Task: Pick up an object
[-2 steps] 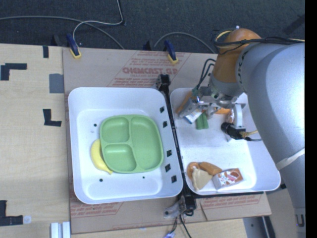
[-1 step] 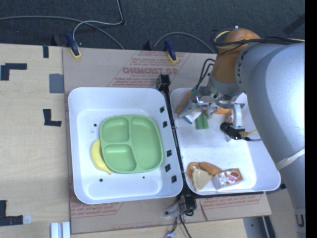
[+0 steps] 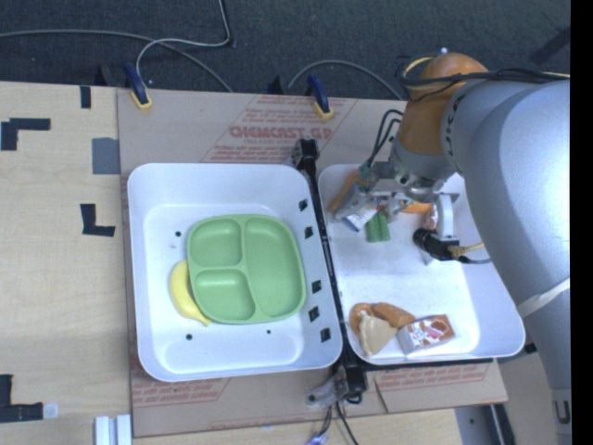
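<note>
The grey KUKA arm with the orange wrist band [image 3: 500, 128] enters from the right and covers the upper right of the scene, reaching down over the far end of the right bin. The left shallow white plastic bin [image 3: 148, 248] holds a light green divided plastic plate [image 3: 246, 269] lying flat near its centre. A yellow banana [image 3: 182, 295] lies against the plate's left edge, partly tucked beneath it. The right shallow white plastic bin [image 3: 463, 295] sits just beside the left one, their long sides touching.

The two-finger gripper [image 3: 380, 202] hangs low over the upper part of the right bin, among a cluster of small items: a small green block [image 3: 378, 228] directly below it, and a slim orange piece [image 3: 345, 189] to its left. Whether anything sits between its fingers, or how they stand, cannot be told from this angle. At the bin's near end lie a tan bread-like item [image 3: 375, 324] and, touching it, a small red and white packet [image 3: 428, 333].
</note>
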